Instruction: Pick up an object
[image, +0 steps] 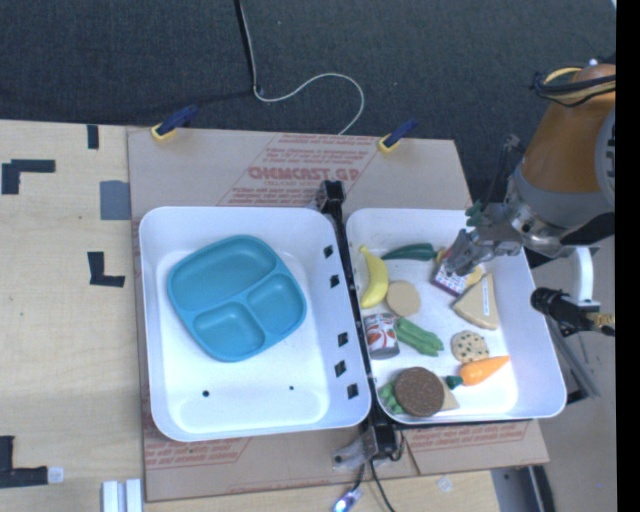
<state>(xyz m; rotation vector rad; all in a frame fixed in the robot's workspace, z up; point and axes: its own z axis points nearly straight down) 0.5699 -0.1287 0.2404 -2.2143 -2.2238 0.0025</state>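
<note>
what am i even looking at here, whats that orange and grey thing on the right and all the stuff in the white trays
You are looking down at a slant from one fixed camera above a workbench. The orange and grey thing is a robot arm reaching in from the right. At its tip is a claw, low over the right white bin. I cannot tell whether it grips anything. That bin holds toy food: a banana, a carrot, a cookie, a cheese wedge, a small can, green vegetables and a burger. The left bin holds a blue divided plate. The arm is meant to pick up an object.
</note>
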